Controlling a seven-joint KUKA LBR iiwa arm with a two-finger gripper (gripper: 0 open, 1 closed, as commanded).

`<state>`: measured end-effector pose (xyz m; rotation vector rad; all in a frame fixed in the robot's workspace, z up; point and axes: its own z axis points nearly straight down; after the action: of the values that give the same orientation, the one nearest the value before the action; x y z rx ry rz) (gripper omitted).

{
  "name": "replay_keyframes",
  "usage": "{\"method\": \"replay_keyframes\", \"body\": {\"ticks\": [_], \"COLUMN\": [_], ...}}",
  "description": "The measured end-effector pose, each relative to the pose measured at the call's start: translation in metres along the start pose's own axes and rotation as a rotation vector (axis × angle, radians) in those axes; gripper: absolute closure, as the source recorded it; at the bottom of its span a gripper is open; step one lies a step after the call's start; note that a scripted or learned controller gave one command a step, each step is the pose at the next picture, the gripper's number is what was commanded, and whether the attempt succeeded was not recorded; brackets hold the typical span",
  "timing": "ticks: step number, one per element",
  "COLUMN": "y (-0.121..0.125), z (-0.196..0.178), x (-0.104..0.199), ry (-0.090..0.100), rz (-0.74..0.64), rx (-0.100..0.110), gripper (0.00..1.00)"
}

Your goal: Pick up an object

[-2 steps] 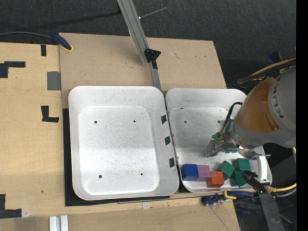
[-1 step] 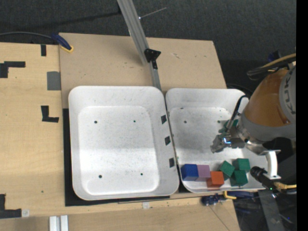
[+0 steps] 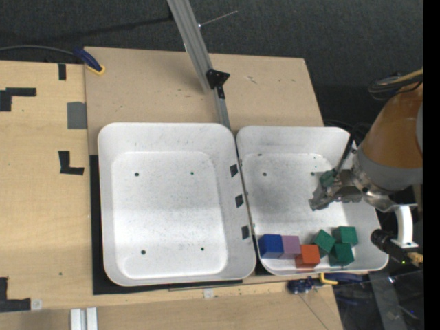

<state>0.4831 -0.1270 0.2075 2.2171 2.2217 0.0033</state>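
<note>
Bins, two of them, shallow and white, sit side by side on a wooden surface (image 3: 165, 88), seen from above at a slant. The left bin (image 3: 168, 205) has nothing showing inside it. The right bin (image 3: 289, 143) holds a cluster of small blocks along its near edge: a blue block (image 3: 271, 245), a lilac block (image 3: 291, 244), an orange block (image 3: 309, 254), and three green blocks (image 3: 337, 244) bunched at the near right corner.

The grey and orange arm (image 3: 395, 143) reaches in from the right. Its claw (image 3: 326, 190) hangs over the right side of the right bin. A small green block (image 3: 328, 179) shows at the claw's tip, apparently between the fingers, so the claw looks closed on it, though the dark fingers blur together and the hold cannot be confirmed as firm. Whether this block is lifted clear of the bin floor cannot be told.

The claw and its green block are apart from the cluster, which lies nearer the camera along the bin's front wall.

Judging from this, the step in hand is the lift. It would go best straight up and slowly, keeping the grip steady, and staying clear of the bin's right wall so the block is not knocked loose.
</note>
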Motion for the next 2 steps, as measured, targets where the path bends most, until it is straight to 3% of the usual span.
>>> {"method": "replay_keyframes", "body": {"ticks": [1,2], "y": [0.001,0.03], "z": [-0.036,-0.023], "x": [0.0,0.047], "ry": [0.0,0.001], "rz": [0.0,-0.004], "rx": [0.001,0.005], "gripper": [1.0,1.0]}}
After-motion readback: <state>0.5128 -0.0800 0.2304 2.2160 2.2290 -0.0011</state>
